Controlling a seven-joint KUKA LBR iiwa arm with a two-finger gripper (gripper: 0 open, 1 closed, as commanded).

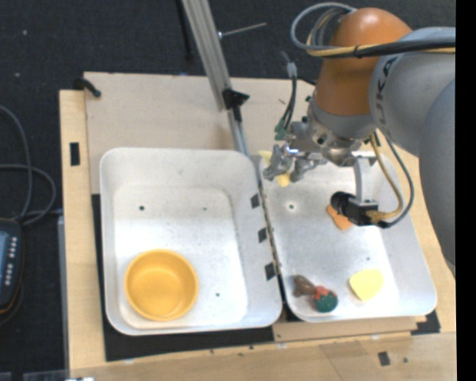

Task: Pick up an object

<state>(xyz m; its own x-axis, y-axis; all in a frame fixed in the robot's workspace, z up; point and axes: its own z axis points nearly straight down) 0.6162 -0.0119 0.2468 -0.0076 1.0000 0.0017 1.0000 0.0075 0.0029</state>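
Grey and orange arm (365, 62), nearest the lens, entered from 3 o'clock and bent down over the right bin (404, 248), wrist pointing toward that bin's 11 o'clock corner. We logged the gripper (284, 165) low at that corner, close to the divider between the bins. Something small and yellow (282, 179) showed just under the fingertips; we could not tell whether it sat between them or merely beneath, nor whether the claw stood wide or narrow.

Left bin (143, 173) bore one yellow bowl (161, 284) at its 7 o'clock.

In the right bin we noted, in falling size: a yellow wedge (366, 285) at 5 o'clock, an orange piece (339, 215) near centre, partly behind a black cable fitting, and a small brown, red and green cluster (316, 294) at 6 o'clock.

Our judgement on progress: the reach looked done, the grasp unconfirmed, the lift not yet made. Nothing was seen clear of the bin floor.
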